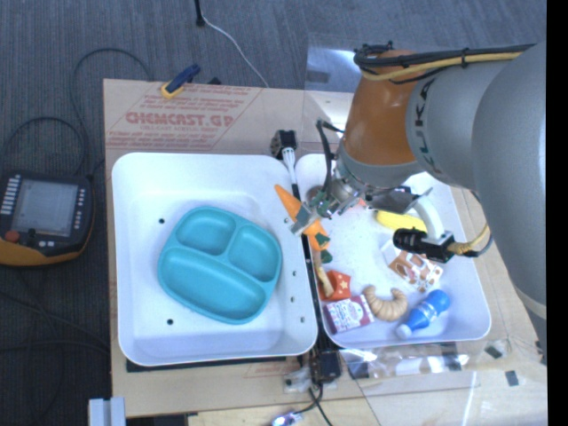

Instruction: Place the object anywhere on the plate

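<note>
A blue three-compartment plate (220,263) lies in the left white bin (142,185). An orange toy carrot (289,201) hangs tilted over the divide between the two bins, its leafy end (318,234) toward the right bin. My gripper (312,209) is at the carrot's middle, and the carrot shows between its fingers on both sides. The gripper is to the right of the plate, above its right edge level. The arm's orange band (382,122) rises behind it.
The right bin (470,327) holds a croissant (388,302), a blue bottle (424,313), a red packet (346,312), a yellow banana (398,219), a snack wrapper (414,269) and a small red-orange toy (337,282). A teach pendant (40,216) lies left of the bench.
</note>
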You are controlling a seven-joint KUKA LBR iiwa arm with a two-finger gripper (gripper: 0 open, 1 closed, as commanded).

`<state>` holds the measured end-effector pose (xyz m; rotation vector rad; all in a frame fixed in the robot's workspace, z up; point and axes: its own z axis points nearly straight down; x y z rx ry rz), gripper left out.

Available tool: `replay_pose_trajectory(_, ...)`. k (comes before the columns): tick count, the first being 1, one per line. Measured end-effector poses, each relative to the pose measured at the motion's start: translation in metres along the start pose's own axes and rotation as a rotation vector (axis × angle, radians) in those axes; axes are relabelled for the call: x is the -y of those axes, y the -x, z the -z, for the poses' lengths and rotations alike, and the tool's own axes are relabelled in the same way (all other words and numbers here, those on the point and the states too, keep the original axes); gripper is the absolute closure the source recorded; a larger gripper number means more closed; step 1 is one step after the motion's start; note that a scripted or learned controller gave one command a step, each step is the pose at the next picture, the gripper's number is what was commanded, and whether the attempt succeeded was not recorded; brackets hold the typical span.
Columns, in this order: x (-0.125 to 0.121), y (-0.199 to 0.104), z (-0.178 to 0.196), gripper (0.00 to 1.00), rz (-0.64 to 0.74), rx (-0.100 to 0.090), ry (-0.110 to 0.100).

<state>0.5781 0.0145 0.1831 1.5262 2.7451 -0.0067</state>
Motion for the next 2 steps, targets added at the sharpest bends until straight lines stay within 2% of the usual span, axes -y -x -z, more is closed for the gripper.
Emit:
replay_pose_trajectory(1, -0.0035, -0.0608, -0.0002, 1.00, -0.176, -0.003, 0.000)
replay_pose_trajectory(2, -0.0032, -0.0601, -0.0002, 0.00, -0.178, -0.003, -0.001)
